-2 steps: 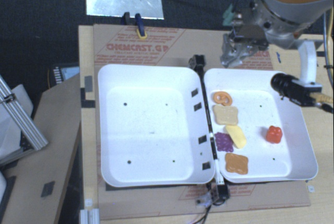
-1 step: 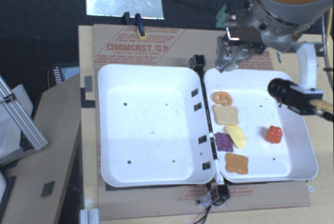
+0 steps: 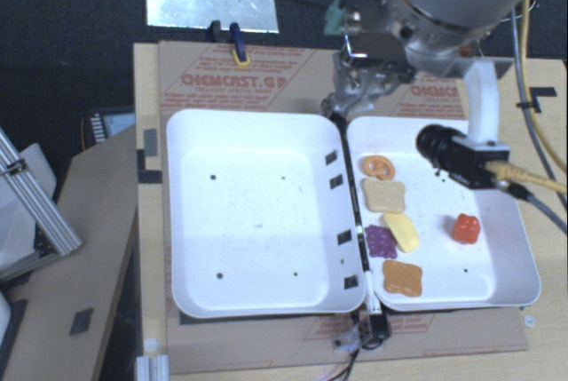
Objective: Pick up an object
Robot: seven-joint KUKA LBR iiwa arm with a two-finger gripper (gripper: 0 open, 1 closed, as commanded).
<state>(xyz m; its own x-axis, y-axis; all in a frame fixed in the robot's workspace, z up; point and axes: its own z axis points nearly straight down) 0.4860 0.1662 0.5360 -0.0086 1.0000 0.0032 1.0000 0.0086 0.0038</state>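
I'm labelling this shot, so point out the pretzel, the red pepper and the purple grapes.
pretzel [image 3: 377, 166]: camera view, middle of its loops.
red pepper [image 3: 466, 229]: camera view, centre of its body.
purple grapes [image 3: 380, 241]: camera view, middle of the bunch.

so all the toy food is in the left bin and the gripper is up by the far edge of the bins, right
Not quite. The camera view shows the toy food in the right bin: pretzel, bread slice, yellow piece, purple piece, orange piece and red pepper. The gripper is indeed by the bins' far edge.
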